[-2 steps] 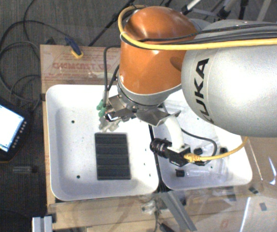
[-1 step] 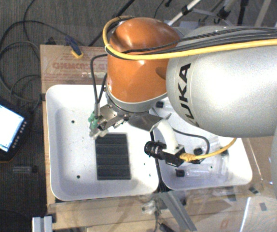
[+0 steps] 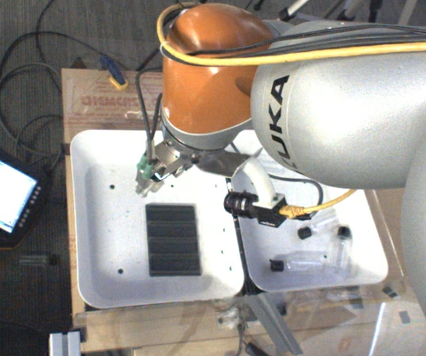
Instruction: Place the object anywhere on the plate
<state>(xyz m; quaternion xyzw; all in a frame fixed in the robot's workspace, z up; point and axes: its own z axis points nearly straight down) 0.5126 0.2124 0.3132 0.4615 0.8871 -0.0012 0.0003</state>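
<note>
- Dark carpet with loose cables surrounds my surface [image 3: 102, 102], which carries two white bins; a handheld screen [image 3: 5, 195] glows at nine o'clock.
- Inside the left bin [image 3: 94, 221], the dark ribbed slab [image 3: 174, 239] lies flat at about six o'clock from the pincer. I take it for the plate.
- My pincer [image 3: 148, 176] hangs just above the bin floor at twelve o'clock of the plate, close to its top edge but apart from it. Something small and green sits at its tips [image 3: 148, 170].
- Whether that green bit is the object or part of the tool, I cannot tell, nor can I tell if the tips are spread or pressed together.
- The right bin [image 3: 369, 265] holds clear tubes with black caps [image 3: 306, 262].
- Risks, as I judge them: releasing from here would drop anything onto bare bin floor, short of the plate. A weak grip could let it slip on the way. The ribs might let a small piece roll off.
</note>
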